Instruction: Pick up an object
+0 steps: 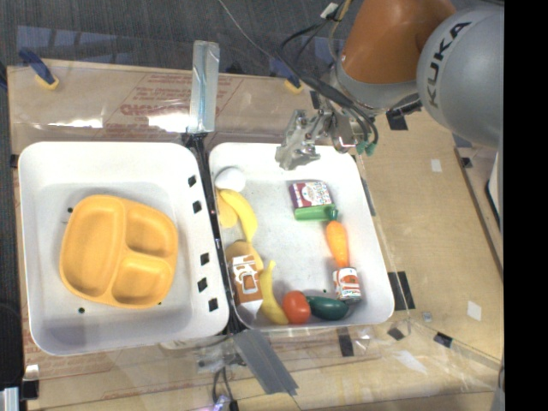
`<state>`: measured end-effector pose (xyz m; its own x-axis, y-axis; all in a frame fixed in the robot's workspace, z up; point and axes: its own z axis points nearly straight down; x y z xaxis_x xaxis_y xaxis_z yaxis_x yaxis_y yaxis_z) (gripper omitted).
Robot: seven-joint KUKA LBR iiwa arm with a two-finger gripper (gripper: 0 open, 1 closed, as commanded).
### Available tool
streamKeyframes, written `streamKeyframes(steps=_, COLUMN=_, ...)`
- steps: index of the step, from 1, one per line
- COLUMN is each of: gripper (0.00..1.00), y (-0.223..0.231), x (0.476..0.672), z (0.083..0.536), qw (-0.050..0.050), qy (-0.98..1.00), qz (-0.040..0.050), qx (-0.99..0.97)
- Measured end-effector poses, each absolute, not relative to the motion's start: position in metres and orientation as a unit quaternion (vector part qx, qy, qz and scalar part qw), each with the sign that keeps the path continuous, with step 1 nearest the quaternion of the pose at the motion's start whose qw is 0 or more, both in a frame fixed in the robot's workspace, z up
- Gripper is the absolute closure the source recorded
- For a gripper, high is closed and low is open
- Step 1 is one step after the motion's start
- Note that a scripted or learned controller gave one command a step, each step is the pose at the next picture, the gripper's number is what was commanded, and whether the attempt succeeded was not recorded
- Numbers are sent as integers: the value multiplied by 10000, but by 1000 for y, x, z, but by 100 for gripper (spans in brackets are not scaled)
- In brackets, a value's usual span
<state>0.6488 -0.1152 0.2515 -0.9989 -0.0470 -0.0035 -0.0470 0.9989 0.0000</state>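
Two shallow white plastic bins sit side by side on the surface. Left bin (34,229) holds a yellow three-compartment tray (118,249). Right bin (364,229) holds the pickable items: white ball (229,178) upper left, yellow banana (240,212) under it, maroon box (308,194), green cylinder (315,213), orange carrot (337,242), small red-labelled can (347,283), red tomato (296,306) at bottom. Metal pincer (297,148) hangs over the right bin's top rim, nothing between its fingers; can't tell if spread or pressed together.
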Motion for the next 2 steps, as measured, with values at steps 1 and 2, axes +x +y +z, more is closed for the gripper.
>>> streamKeyframes(steps=1, gripper=100, y=-178, x=567, z=264, qw=4, qy=9725, qz=-10, qx=-2329)
streamKeyframes(steps=2, gripper=100, y=-175, x=493, z=209, qw=-13, qy=9795, qz=7, qx=-2012)
